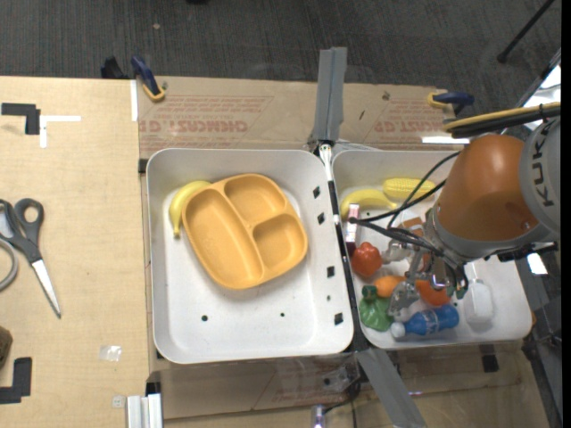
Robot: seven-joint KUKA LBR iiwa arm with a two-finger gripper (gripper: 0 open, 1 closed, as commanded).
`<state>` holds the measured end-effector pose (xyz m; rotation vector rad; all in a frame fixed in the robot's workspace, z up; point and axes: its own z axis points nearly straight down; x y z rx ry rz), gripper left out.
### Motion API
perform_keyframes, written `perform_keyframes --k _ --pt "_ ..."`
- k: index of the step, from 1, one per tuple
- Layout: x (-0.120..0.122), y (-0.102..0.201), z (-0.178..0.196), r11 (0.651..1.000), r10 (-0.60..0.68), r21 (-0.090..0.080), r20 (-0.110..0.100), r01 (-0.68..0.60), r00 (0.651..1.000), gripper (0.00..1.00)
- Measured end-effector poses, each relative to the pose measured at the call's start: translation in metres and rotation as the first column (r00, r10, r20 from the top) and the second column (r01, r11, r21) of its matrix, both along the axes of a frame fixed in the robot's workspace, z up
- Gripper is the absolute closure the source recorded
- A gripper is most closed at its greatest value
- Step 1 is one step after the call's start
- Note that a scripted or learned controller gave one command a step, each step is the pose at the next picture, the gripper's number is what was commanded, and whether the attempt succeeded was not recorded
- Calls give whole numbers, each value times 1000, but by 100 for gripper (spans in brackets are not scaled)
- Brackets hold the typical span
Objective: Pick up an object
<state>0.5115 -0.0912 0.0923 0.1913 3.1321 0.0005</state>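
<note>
Hanging low over the right bin at lower right of the frame, the gripper nears an orange toy fruit; jaw state I cannot tell. It looks light, rigid, smooth: grip across its middle.

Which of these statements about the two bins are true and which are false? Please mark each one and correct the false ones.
1. A yellow divided plate lies in the left bin. True.
2. A banana lies in the left bin, touching the plate's edge. True.
3. The claw is above the left bin. False: it is above the right bin.
4. The blue bottle lies in the left bin. False: it lies in the right bin.
5. Scissors lie on the bench, left of both bins. True.
</note>
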Motion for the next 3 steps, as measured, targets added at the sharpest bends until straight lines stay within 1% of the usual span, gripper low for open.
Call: perform_keyframes --k 1,2,3 --pt "1 0 9 1000 2 -1 2 -2 1000 100" --pt "1 0 9 1000 2 -1 2 -2 1000 0" --pt "-29 -5 1 982 -186 1 8 186 982 0"
